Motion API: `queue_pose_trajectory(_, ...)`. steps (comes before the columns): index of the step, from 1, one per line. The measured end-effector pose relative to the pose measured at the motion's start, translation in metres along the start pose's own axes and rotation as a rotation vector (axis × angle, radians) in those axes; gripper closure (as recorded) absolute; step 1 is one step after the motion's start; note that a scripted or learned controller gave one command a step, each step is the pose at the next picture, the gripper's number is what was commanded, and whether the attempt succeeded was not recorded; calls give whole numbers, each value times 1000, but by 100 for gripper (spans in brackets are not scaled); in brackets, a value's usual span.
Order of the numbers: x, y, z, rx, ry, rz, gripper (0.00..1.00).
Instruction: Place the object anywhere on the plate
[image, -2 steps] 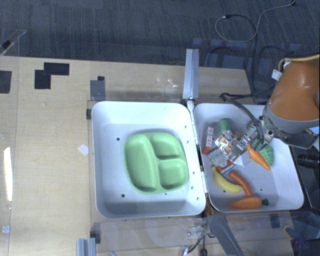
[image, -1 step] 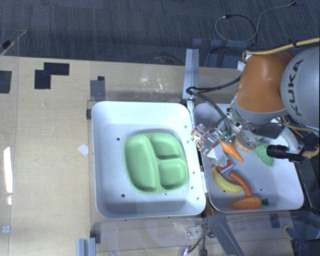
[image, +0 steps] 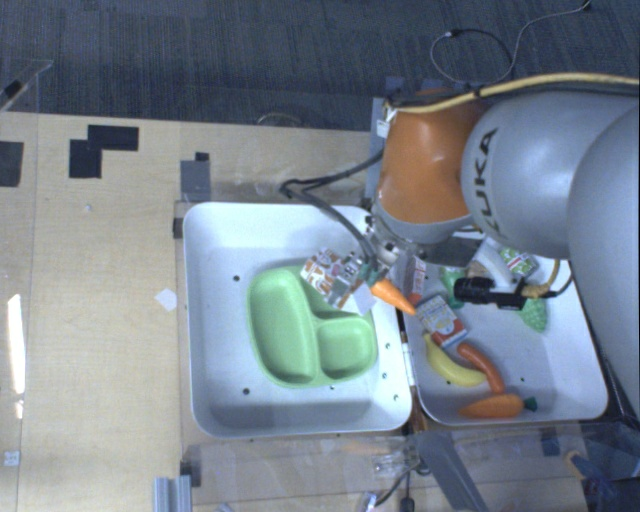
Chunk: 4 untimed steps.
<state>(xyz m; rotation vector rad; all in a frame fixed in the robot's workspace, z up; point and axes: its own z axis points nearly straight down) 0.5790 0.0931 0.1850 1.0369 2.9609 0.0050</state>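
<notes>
Gripper (image: 372, 268) above left bin (image: 215, 400), near plate's (image: 300, 330) upper right edge. Carton (image: 335, 275) hangs just above plate rim; grasp state: cannot tell. Placement not yet done.

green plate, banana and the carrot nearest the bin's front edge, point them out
green plate (image: 300, 330), camera view, bare left compartment
banana (image: 450, 366), camera view, middle of its yellow body
carrot (image: 490, 406), camera view, middle of its orange body

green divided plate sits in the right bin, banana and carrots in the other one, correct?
Not quite. The camera view shows the green divided plate in the left bin. The banana and carrots lie in the right bin.
</notes>
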Motion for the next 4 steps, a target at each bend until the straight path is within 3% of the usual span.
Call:
queue_pose_trajectory(1,0,0,-1,-1,-1,1,0)
queue_pose_trajectory(2,9,33,33,-1,0,161,0)
queue_pose_trajectory(3,13,-18,-1,0,-1,121,0)
queue_pose_trajectory(4,27,-54,-24,-1,-1,121,0)
